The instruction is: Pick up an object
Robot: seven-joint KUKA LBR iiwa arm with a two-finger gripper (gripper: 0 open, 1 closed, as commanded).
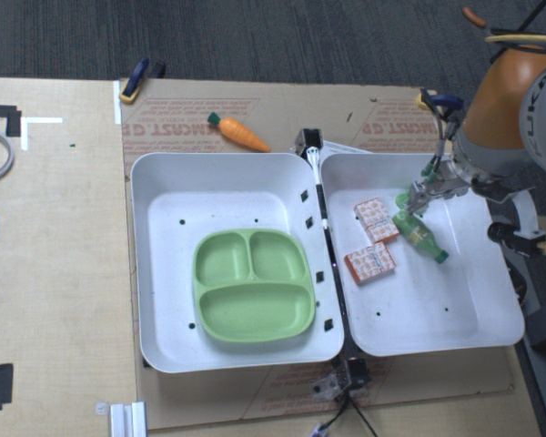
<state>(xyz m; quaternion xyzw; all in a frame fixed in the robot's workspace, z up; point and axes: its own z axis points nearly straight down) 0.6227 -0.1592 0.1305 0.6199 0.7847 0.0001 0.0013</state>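
A green bottle (pixel 421 236) lies tilted in the right bin (pixel 437 321), near its middle right. My gripper (pixel 416 198) hangs low over the bottle's upper end, close to or touching it. Two red and white packets lie just left of the bottle, one (pixel 375 218) at the back and one (pixel 370 263) nearer the front. The grey arm with its orange band (pixel 510 80) reaches in from the right.
A green divided plate (pixel 253 285) lies in the left bin (pixel 164 244). A toy carrot (pixel 239 132) rests on the cardboard behind the bins. Blue clamps sit at the cardboard's back corners, one at the left (pixel 135 78) and one at the right (pixel 441 103).
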